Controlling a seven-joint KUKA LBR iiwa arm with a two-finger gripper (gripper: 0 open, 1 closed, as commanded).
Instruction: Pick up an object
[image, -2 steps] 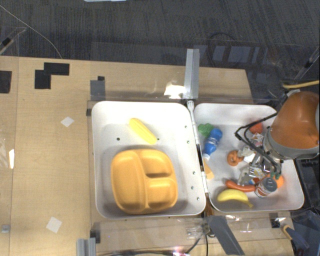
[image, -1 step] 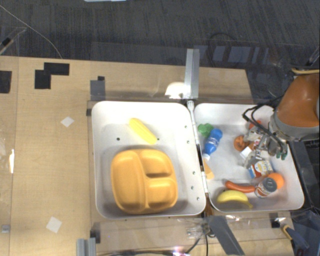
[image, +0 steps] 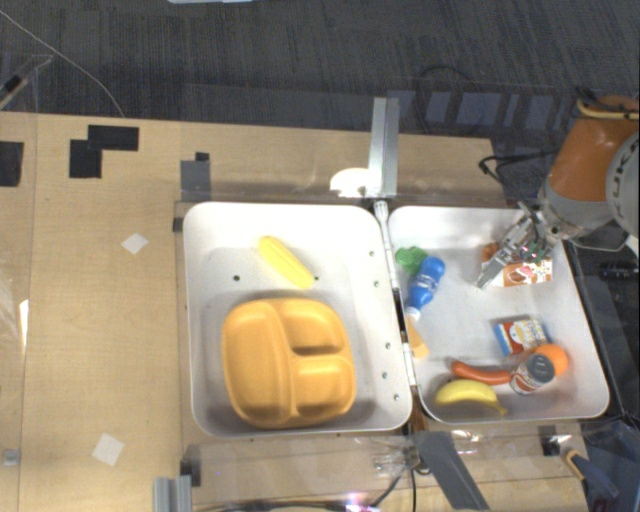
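My gripper (image: 492, 268) hangs low over the upper right part of the right bin (image: 590, 400), reaching in from the right below the orange wrist band. A small red and white carton (image: 530, 272) lies right beside it, touching or partly under it. Lower in the same bin sit another small carton (image: 520, 333), an orange bottle with a dark cap (image: 542, 366), a red sausage-like piece (image: 478, 373) and a banana (image: 468, 395). A blue bottle (image: 425, 283) and a green object (image: 408, 259) lie along the bin's left wall.
The left bin (image: 200, 300) holds a large yellow compartment tray (image: 288, 358) and a yellow corn cob (image: 284, 261). A metal divider post (image: 384, 140) stands between the bins at the back. Cables lie on the bench behind the right bin.
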